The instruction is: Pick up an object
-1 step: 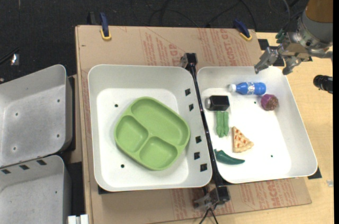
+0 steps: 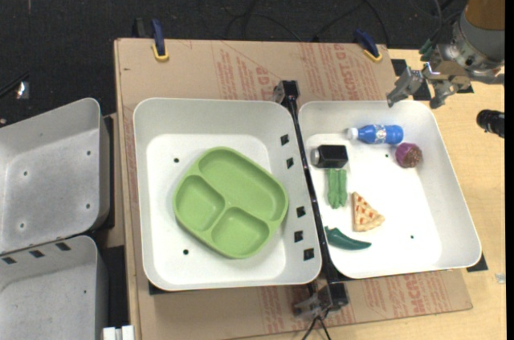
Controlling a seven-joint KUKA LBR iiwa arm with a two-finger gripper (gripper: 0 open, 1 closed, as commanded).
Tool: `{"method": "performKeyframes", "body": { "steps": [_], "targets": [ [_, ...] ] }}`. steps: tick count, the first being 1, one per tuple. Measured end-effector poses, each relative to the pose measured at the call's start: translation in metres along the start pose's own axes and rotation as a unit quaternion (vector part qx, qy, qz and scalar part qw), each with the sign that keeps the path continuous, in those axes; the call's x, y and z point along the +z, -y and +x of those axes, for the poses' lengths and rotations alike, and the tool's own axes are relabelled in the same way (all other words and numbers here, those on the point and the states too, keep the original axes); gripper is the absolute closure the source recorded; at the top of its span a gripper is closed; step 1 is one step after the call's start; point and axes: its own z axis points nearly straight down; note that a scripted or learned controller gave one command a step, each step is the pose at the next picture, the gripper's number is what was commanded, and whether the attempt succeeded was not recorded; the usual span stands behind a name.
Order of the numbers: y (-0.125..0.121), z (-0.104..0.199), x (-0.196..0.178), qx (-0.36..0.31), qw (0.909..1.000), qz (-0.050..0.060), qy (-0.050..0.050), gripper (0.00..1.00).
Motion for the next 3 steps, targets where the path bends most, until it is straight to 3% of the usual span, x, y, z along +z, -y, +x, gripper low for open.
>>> {"method": "performKeyframes", "body": {
  "steps": [3],
  "targets": [
    [0.007,0.014,0.172,0.001,1.0000,0.002,-0.001,0.00]
  ]
}}
